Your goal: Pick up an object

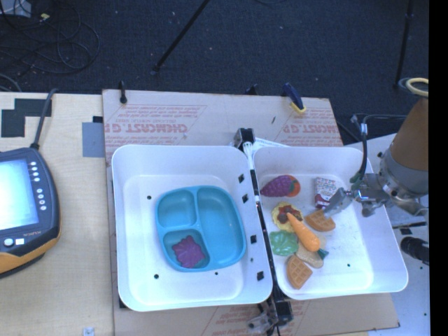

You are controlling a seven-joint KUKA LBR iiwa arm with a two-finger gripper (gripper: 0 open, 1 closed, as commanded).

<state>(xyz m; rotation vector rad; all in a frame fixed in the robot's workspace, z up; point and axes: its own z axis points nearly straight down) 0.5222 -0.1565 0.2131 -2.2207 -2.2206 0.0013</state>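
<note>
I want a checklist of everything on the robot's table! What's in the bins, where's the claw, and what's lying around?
Surface: cardboard-covered bench bearing left bin and right bin.
Job's things: right bin holds toy foods: carrot, waffle, green leaf, purple-red fruit, small packet.
Clutter: blue divided plate in left bin, purple toy in its front compartment.
Grippers: gripper low in right bin, near the packet.
Cables: black cables on the floor.
Surroundings: control pendant at left.
</note>
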